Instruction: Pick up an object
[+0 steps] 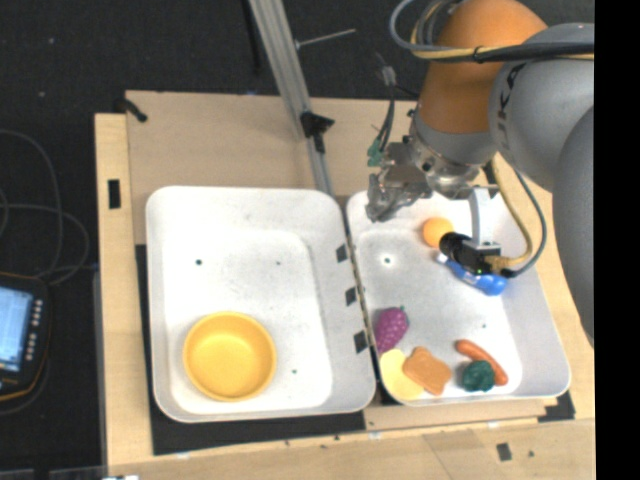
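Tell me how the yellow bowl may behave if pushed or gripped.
The yellow bowl sits upright in the left bin, so it would probably slide, not roll. It looks like smooth plastic: likely light, stiff, maybe slippery at its rim.

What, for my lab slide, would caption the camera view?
End effector over the right bin's far-left corner, orange ball nearby; yellow bowl in the left bin.

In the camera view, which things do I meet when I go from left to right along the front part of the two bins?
Yellow bowl → purple grapes → orange bread slice → green vegetable. The carrot lies over the same stretch as the green vegetable, so it is left out.
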Action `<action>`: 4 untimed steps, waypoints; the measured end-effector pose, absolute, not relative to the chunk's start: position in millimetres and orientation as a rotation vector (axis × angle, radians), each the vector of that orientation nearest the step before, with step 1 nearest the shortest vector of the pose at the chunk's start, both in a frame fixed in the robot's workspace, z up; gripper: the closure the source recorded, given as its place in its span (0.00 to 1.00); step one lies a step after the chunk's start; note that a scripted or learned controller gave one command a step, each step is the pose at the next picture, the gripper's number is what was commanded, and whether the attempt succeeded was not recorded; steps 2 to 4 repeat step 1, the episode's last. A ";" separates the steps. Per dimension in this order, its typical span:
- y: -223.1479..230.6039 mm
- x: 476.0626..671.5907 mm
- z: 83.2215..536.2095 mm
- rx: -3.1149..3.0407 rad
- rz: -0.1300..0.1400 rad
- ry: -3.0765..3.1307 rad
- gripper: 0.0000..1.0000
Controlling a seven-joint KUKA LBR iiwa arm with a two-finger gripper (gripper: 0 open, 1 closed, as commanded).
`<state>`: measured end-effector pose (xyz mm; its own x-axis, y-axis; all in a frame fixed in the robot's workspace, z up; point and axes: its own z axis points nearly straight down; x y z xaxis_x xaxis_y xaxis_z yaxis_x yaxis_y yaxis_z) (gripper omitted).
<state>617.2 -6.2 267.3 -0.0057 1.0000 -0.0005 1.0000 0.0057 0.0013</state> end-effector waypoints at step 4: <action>47.7 629.9 269.5 2.213 0.003 2.228 1.00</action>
